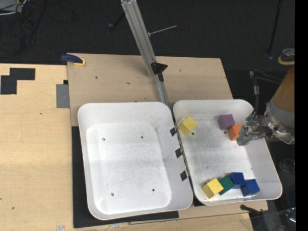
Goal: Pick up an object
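I see the gripper point(244, 134) low over the right bin point(260, 170), right beside the orange block point(233, 131), which touches the purple block point(225, 121); I cannot tell how its pincer stands. One yellow block point(188, 125) lies near the bin's left wall. Another yellow block point(212, 187), a green block point(225, 183) and blue blocks point(244, 183) cluster at the front.

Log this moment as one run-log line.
gripper: beside orange block, right bin | grasp: unconfirmed | purple block: touching orange | left bin: untouched
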{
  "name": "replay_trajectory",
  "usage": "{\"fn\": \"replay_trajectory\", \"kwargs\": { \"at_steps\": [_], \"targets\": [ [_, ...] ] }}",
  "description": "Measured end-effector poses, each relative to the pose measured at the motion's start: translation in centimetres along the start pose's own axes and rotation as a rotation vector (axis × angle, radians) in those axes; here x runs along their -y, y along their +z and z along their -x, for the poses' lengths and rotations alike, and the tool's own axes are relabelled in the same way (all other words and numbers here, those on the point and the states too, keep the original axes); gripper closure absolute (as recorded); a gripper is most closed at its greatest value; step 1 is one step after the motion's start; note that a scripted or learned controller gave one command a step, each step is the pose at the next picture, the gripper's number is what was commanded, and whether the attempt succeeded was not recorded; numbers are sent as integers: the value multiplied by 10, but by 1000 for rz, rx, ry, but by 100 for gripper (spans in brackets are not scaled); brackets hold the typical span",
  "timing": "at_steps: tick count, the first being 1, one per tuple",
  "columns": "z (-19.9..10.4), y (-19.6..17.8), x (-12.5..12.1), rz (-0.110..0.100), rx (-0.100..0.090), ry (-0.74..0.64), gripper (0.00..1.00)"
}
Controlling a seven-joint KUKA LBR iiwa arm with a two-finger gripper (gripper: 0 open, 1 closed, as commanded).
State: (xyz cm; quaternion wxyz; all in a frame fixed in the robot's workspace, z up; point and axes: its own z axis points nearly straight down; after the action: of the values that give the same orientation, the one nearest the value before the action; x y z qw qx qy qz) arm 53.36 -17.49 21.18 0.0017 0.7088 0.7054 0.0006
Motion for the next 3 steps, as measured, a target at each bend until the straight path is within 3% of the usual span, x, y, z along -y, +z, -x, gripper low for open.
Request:
{"fn": "replay_trajectory", "kwargs": {
  "at_steps": [1, 2, 3],
  "targets": [
    [-4, -49, -10, 0, -1, -7, 100],
    [-3, -71, -10, -3, -2, -6, 100],
    [-57, -70, -11, -6, -4, -9, 100]
  ]
}}
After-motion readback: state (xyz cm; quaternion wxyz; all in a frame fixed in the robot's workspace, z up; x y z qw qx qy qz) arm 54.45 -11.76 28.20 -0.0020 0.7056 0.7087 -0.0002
